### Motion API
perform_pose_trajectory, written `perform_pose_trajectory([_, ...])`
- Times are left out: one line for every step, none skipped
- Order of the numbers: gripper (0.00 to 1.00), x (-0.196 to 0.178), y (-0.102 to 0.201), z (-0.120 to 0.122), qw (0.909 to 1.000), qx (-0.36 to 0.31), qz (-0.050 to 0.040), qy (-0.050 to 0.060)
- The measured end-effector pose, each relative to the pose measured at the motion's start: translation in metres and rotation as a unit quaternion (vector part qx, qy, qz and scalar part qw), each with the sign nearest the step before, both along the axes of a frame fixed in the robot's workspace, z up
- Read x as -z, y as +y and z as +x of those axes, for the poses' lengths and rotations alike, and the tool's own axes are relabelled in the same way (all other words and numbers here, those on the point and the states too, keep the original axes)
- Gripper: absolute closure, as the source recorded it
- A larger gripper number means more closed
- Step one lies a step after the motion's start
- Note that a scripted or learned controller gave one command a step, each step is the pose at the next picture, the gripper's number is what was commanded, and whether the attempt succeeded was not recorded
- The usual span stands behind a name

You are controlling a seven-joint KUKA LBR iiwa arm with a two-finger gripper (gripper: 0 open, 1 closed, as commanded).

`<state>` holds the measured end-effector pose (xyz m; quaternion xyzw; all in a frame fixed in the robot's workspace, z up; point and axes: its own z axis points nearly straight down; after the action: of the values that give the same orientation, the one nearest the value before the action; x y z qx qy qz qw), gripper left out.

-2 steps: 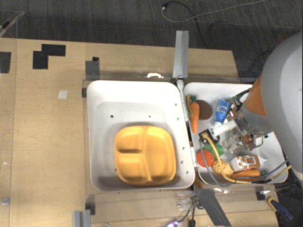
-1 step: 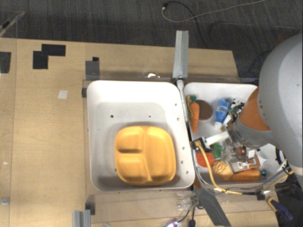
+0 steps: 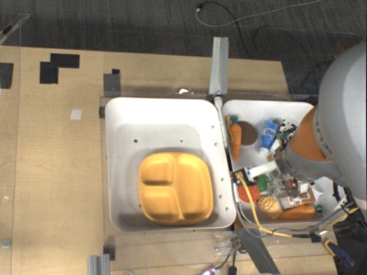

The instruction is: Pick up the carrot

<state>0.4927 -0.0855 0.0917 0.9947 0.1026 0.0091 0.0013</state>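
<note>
**Grey arm low over the right bin, carrot along that bin's left wall**

Looming largest and closest to the lens at the right: grey arm, reaching in from the right, with an orange band just above the wrist. Below the band, gripper down among the clutter in the near half of the right bin. Cannot tell how far open it is, nor whether anything is caught in it; too much overlap with wrist hardware and toys.

Carrot in the right bin, lying lengthwise against the left wall, green top toward the far end and orange tip pointing near. Apart from the gripper, to its left and a little farther back. Just right of the carrot, touching or nearly so, a brown round piece. Farther right, a blue item near the far wall.

Near end of the same bin crowded: a red piece by the left wall, a lumpy tan piece beside it, and an orange-brown oblong piece to the right, along the near wall. Draped over the near rim, a yellow cable.

Left bin side by side with the right one, holding a yellow divided tray in its near half. Underneath both, a pale wooden table with black markers at its far left.
</note>
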Motion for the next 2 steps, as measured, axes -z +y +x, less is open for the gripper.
perform_pose_trajectory([1.00, 0.001, -0.043, 0.000, 1.0000, -0.001, 0.0008, 0.001])
perform_pose_trajectory([1.00, -0.006, -0.042, 0.016, 0.9993, -0.037, 0.0010, 0.008])
